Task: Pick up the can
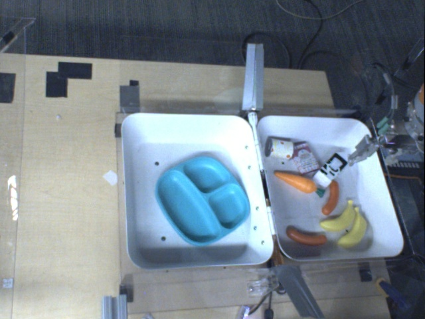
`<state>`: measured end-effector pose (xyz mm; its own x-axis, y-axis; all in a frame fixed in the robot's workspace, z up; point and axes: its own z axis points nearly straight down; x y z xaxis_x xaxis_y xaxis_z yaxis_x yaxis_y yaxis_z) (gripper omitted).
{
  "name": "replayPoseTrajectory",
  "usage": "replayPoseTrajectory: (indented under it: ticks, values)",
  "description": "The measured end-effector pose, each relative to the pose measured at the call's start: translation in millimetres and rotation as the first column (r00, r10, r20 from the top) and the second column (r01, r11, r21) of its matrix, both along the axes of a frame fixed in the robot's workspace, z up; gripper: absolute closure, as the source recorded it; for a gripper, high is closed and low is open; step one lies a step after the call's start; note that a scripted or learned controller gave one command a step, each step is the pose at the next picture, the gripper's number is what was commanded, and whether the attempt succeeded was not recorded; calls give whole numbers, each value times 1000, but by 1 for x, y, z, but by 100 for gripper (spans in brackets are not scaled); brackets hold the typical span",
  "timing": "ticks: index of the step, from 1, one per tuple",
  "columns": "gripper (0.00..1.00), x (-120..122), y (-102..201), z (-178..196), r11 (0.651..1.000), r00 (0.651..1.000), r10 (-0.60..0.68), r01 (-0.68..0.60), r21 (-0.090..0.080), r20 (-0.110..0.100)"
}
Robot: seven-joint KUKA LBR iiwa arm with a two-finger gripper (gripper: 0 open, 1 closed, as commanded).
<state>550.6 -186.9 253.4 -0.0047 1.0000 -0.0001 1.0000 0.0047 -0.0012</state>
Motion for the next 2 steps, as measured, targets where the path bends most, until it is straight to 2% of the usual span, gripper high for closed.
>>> replayPoseTrajectory:
  ticks: [1,2]
  values:
    - [0,-54,-13,-150,990,990,-138,138,-2,20]
    - [100,-54,-12,-143,991,990,-137,137,0,16]
